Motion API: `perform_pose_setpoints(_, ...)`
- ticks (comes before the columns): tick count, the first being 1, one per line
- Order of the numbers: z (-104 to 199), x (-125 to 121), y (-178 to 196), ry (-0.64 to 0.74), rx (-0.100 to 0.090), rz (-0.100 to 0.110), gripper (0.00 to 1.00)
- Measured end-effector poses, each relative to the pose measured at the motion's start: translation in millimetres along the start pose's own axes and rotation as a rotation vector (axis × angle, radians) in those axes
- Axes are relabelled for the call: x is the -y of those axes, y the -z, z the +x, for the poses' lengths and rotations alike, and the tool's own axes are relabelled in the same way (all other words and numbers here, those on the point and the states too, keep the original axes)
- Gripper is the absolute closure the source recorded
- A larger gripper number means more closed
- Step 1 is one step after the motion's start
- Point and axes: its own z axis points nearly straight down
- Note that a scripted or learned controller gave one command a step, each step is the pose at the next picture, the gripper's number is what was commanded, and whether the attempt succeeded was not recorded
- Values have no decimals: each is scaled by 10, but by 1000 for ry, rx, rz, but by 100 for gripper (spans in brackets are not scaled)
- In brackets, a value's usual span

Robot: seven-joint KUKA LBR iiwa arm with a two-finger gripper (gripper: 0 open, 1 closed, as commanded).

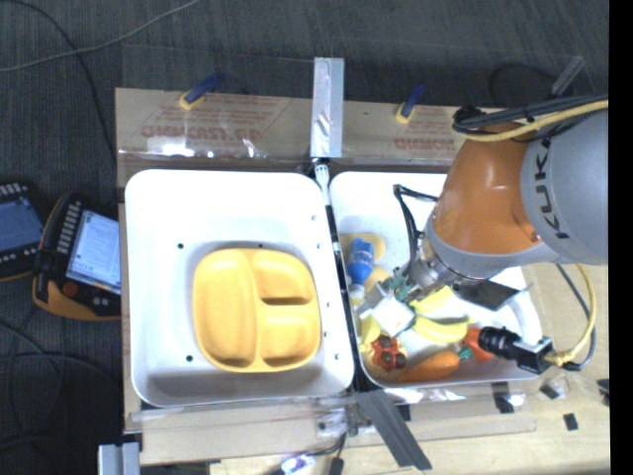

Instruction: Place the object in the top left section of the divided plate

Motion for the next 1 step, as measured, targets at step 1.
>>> perform_pose_setpoints(1,321,-859,112,-29,0,-1,100)
